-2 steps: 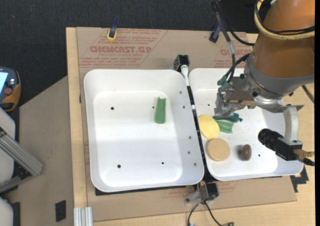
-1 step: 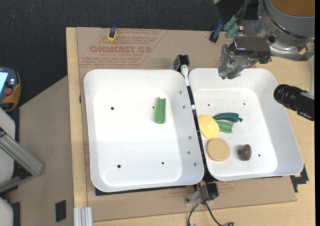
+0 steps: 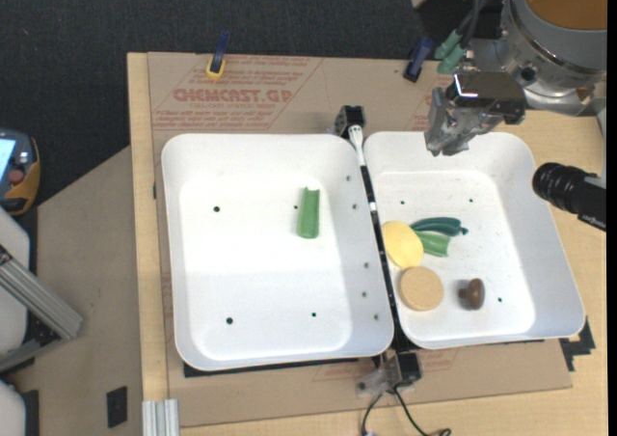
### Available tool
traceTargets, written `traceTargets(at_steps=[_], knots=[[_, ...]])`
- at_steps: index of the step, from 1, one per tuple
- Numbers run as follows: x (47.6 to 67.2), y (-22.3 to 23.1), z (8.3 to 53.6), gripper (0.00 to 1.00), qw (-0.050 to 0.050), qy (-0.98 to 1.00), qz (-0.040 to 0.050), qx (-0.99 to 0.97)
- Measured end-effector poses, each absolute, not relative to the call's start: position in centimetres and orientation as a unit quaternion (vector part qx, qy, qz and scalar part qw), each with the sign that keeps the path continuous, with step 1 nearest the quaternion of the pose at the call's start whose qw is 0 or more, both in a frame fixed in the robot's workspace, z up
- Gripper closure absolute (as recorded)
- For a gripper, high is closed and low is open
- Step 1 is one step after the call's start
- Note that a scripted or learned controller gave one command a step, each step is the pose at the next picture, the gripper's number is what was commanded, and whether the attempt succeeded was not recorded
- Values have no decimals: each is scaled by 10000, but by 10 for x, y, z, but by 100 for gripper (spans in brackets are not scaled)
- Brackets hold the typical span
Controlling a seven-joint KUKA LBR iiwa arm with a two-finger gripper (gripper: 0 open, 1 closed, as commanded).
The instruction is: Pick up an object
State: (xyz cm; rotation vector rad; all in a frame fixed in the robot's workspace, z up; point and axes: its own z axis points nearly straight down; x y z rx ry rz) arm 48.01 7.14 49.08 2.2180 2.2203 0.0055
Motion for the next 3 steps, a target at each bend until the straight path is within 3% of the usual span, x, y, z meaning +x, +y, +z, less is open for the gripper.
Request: traceTargets(at_steps=[1, 2, 3], knots=[[480, 102, 532, 100, 20, 7086, 34, 7056], [477, 106, 316, 100, -46, 7066, -74, 7076], [480, 68, 384, 100, 28, 7055, 30, 7087]])
